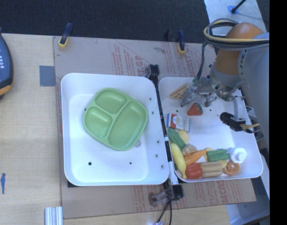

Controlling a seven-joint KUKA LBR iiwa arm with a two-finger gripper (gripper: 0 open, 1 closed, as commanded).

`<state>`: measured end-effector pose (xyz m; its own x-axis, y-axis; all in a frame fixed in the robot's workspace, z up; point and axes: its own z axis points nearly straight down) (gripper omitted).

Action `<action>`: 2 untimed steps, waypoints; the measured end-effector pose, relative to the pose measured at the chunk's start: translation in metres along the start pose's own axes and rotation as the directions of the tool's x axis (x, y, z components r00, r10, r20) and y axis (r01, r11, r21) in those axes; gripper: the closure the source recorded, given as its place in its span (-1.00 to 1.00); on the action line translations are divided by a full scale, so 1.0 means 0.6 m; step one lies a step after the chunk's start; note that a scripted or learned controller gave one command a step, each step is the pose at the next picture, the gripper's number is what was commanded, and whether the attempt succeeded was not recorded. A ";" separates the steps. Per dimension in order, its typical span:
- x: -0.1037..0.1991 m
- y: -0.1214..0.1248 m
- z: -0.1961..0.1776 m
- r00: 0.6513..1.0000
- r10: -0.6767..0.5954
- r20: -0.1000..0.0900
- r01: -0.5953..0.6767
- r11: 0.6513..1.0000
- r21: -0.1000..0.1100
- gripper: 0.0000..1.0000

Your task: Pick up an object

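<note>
"Judging from where the gripper (198, 99) hangs, by the far left corner of the right bin (212, 132), what worries you most?"

"The small red toy (195, 109), a strawberry by the look of it, lies just at the gripper's near side and looks like the likeliest thing to pick. It seems rounded and slick, so a close that lands off-centre could squirt it sideways rather than trap it."

"Anything close enough to get in the way?"

"A tan wedge (179, 92) sits just beside the gripper, right in that far left corner. A descent could clip it or pin it against the bin wall. The little printed packet (180, 122) is near too, by the left edge."

"Is the gripper spread or closed?"

"I cannot tell. The metalwork blurs together, and the wrist's bulk covers much of it from above. Nothing visibly sits in its grasp."

"What else is hard to read?"

"Whether the gripper touches the red toy or hovers over it. The heap of toy food (200, 163) along the near edge overlaps, so the pieces hide one another. The green divided plate (116, 118) in the left bin (78, 149) is plain enough."
</note>
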<state>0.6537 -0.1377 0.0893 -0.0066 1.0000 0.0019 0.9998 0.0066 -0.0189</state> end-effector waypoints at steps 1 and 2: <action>0.058 0.002 -0.005 1.000 0.002 0.010 -0.002 1.000 -0.009 -1.00; 0.026 0.004 -0.005 1.000 0.005 0.004 -0.005 1.000 -0.017 -1.00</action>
<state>0.6563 -0.1222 0.0923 -0.0019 1.0000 -0.0018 1.0000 0.0019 -0.0019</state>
